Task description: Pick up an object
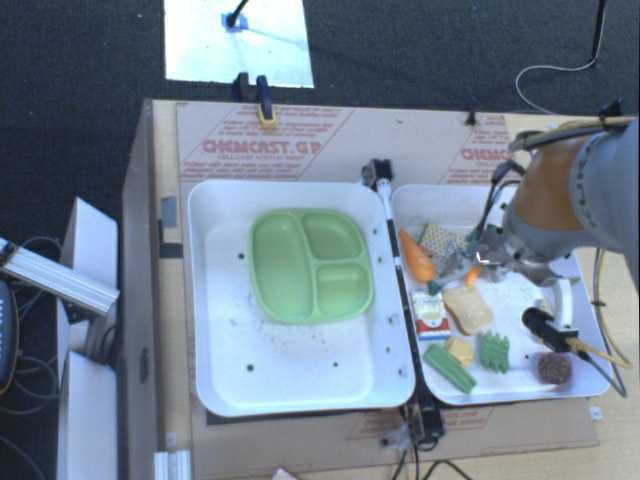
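My gripper (468, 266) hangs low over the left part of the right bin (590, 388), with the arm coming in from the right. It sits just right of an orange carrot (417, 255) and below a speckled tan cracker (440, 238). A slice of bread (468, 310) lies just in front of it. A small orange bit shows right at the gripper's tip, and I cannot tell whether it is held. Further forward lie a red and white box (430, 318), a yellow cube (460, 349), a green pod (450, 368), a green ridged piece (494, 351) and a dark red ball (553, 368).
The left bin (215, 368) holds a green divided plate (310, 266). A ridge with clamps (395, 268) separates the two bins. The bench edge runs close behind both bins.
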